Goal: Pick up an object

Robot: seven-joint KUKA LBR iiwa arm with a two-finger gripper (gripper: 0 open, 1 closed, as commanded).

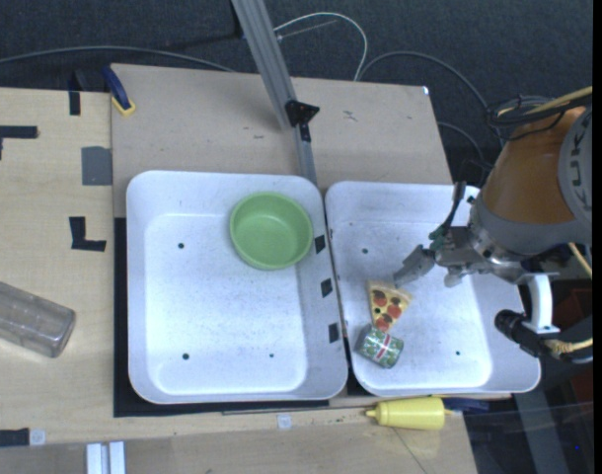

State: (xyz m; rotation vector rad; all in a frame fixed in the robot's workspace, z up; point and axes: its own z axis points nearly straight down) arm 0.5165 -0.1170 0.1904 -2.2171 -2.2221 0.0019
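A toy pizza slice (pixel 388 306) lies in the right bin (pixel 469 358), near its left wall. Just below it sits a small green and red can (pixel 380 347) on its side. A green bowl (pixel 271 230) stands at the top right of the left bin (pixel 183 304). My gripper (pixel 431 270) hovers over the middle of the right bin, just up and to the right of the pizza slice. Its fingers are spread open and nothing is between them.
A yellow mustard bottle (pixel 410 415) lies on the bench just below the right bin's front rim. A clear plastic cup (pixel 25 316) lies at the far left. A grey pole (pixel 271 57) slants down to the bins' shared back edge.
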